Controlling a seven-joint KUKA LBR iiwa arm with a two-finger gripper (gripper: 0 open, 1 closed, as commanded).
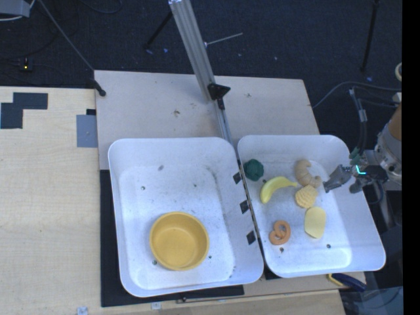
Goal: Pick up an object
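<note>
A pale wooden table is carrying two shallow white bins side by side, with dark floor and cables lying beyond it. The hand is hanging over the right rim of the right bin, its two dark fingers spread apart with nothing between them.

The nearest things are lying just to the hand's left: a tan lumpy piece closest, with a ridged yellow piece just below it. Judging by position, either would need only a short sideways reach into the bin. A pale yellow slice is sitting below and left of the hand, its long axis running roughly top to bottom. The banana is lying further left, its curve running across the bin, and a dark green ball is resting beyond it near the divider. An orange ring is lying low and left.

The tan and ridged pieces are nearly touching, so room for the fingers looks tight there; the slice has more bare floor around it. Far left, the other bin is holding a yellow bowl.
</note>
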